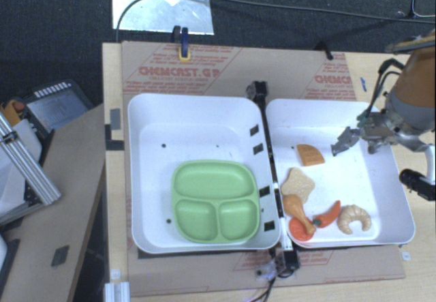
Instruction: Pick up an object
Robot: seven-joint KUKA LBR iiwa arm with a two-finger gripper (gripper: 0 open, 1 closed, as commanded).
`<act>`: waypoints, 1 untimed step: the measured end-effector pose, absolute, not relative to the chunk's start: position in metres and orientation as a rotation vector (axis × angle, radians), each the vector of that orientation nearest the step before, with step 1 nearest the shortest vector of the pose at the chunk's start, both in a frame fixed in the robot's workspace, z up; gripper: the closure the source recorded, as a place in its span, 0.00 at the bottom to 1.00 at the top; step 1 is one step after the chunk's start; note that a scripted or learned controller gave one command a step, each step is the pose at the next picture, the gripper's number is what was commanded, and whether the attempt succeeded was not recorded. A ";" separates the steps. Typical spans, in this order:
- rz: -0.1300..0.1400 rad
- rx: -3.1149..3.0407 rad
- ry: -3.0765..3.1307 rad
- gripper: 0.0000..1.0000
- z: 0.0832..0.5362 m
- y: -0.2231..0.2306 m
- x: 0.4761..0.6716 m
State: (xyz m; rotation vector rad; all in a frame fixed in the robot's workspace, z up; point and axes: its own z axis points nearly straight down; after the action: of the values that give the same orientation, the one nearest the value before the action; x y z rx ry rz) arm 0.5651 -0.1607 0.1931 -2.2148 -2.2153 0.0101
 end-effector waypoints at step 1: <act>-0.001 -2.219 -2.226 0.00 0.200 -0.160 0.568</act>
State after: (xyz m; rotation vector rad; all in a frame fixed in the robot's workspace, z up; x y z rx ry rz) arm 0.5681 -0.1605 0.2000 -2.2190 -2.2255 -0.0010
